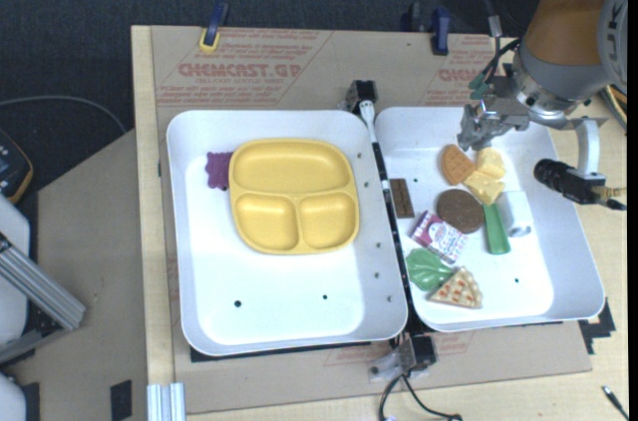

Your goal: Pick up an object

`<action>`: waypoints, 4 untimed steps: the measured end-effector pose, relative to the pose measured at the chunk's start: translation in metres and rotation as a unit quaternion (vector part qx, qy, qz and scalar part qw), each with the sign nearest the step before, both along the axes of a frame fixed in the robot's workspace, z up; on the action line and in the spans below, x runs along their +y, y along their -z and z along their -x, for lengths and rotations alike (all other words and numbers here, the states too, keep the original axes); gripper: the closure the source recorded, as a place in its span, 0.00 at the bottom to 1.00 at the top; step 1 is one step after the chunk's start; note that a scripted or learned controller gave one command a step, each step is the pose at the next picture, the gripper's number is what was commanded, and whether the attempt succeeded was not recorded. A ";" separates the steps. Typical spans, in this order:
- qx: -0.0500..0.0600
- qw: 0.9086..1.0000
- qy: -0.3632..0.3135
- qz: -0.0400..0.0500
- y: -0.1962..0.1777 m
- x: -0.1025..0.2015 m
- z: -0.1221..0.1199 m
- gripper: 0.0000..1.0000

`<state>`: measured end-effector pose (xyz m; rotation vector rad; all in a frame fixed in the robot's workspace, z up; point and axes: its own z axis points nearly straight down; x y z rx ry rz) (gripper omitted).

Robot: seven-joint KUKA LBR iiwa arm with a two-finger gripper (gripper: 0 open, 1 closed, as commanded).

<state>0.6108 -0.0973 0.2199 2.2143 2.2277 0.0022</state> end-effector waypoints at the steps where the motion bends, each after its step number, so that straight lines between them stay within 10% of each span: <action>1: -0.002 1.000 0.000 0.000 0.005 0.057 -0.024 1.00; 2: -0.002 1.000 0.002 0.001 0.006 0.105 -0.037 1.00; 4: -0.002 1.000 0.002 0.000 -0.014 0.111 -0.045 1.00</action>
